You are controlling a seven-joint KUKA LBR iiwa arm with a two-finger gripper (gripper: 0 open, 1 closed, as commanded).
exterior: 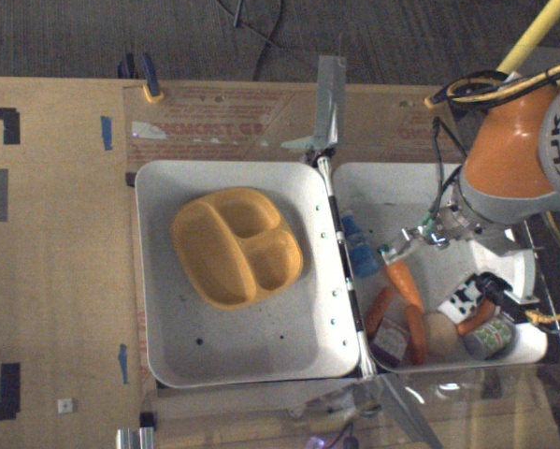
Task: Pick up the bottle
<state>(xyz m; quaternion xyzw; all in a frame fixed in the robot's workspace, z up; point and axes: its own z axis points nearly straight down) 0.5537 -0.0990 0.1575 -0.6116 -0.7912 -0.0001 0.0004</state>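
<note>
Gripper (pixel 403 240) hangs low in the right bin (pixel 392 181); whether it is spread or pinched I cannot tell. Just beside it, the blue bottle (pixel 359 248) lies against the bin's left wall, near a carrot (pixel 406 283). Likely risk: the wall blocks one side, or the carrot gets grabbed instead.

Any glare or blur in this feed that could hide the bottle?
Camera view: even light, soft overall; the plate in the left bin reads clean. The blue bottle at the right bin's left wall is small and fuzzy. Bright glare washes out that bin's right rim. The gripper is blurred.
</note>
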